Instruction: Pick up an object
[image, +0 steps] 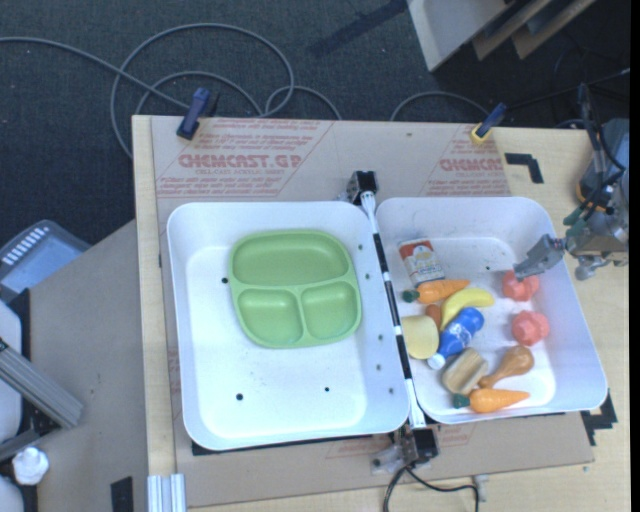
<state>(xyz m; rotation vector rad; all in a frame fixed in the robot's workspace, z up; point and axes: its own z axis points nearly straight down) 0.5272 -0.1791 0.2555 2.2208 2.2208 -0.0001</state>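
Where toys (465, 335) crowd: green tray (295, 287) apart.

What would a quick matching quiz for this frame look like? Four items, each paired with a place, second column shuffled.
Items:
1. green divided plate
2. blue bottle
3. red-and-white carton
4. orange carrot

Places:
A. near edge of the right bin
B. far part of the right bin, by the divider
C. left bin
D. middle of the right bin, just below the banana

Pairs: 1-C, 2-D, 3-B, 4-A
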